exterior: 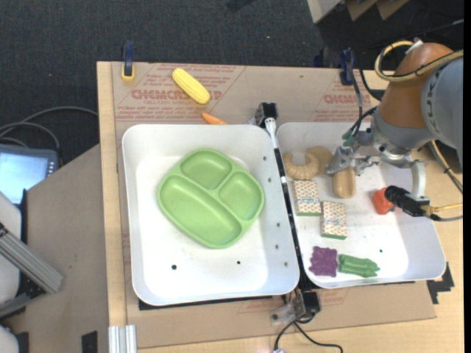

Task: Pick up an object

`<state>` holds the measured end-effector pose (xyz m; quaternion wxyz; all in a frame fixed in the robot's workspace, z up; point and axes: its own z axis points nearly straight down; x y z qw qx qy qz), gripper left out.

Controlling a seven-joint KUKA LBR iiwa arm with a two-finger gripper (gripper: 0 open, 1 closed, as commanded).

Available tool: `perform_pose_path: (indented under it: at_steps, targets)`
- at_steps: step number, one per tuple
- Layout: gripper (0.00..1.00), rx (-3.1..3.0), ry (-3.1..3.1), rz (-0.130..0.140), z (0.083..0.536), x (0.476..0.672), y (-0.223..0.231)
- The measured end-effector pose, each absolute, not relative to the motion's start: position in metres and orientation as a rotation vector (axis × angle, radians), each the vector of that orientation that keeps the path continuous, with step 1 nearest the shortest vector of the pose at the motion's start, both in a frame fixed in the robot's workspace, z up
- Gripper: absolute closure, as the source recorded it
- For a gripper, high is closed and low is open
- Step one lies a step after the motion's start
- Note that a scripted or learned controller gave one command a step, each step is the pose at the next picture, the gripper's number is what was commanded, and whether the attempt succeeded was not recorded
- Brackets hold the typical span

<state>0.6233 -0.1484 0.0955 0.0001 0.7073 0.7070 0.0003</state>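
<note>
Over the right white bin, the gripper touches a tan oblong toy; grip state indeterminable.

Grey arm enters from right, orange band above wrist, bent down; gripper low, pointing left and down.

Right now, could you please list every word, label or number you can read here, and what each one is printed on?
"CHEMCA...": red print on the cardboard sheet behind the left bin; its end is hidden by the toy corn.
Fainter red print on the cardboard behind the right bin: too blurred to read.
Two small packets: pattern unreadable.
</note>
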Motion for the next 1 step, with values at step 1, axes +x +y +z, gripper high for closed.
perform_pose_path:
  at_steps: [1]
  targets:
    - [1.0, 2.208, 2.224, 0.014, 0.1917, 0.6249, -0.0833]
